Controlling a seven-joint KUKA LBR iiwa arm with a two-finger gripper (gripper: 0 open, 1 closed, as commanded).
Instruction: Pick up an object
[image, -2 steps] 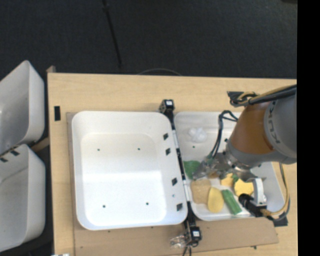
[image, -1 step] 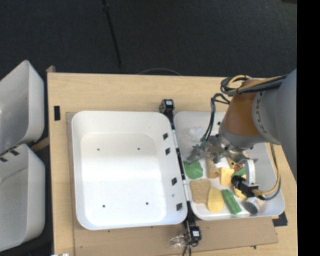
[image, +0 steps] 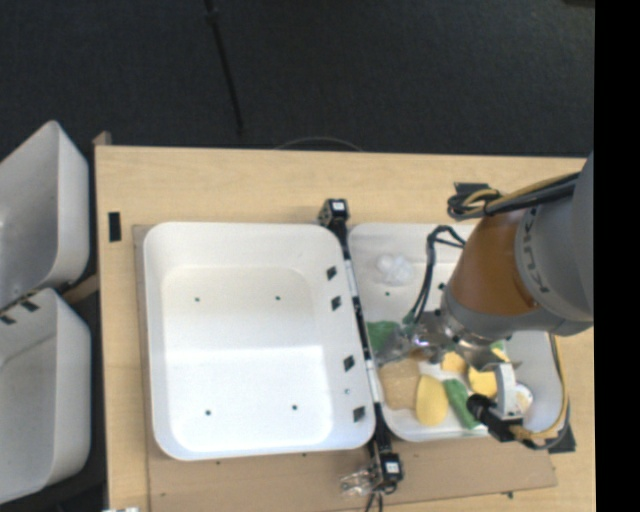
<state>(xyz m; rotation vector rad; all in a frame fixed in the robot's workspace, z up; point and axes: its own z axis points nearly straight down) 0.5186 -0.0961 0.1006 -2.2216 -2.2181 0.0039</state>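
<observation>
Below the gripper in the right bin lie a yellow block, green stick and tan pad; its grasp cannot be told. Left of that bin sits the left bin, both on a wooden bench over dark floor.

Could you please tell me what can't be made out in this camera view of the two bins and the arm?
- Gripper: too blurred and crowded by the arm's wrist to tell its state or whether it holds anything.
- Right bin: much of its floor is hidden under the arm.
- Yellow object, green object and clear crumpled item: too small and blurred to identify.
- Arm: cut off at the view's right.
</observation>
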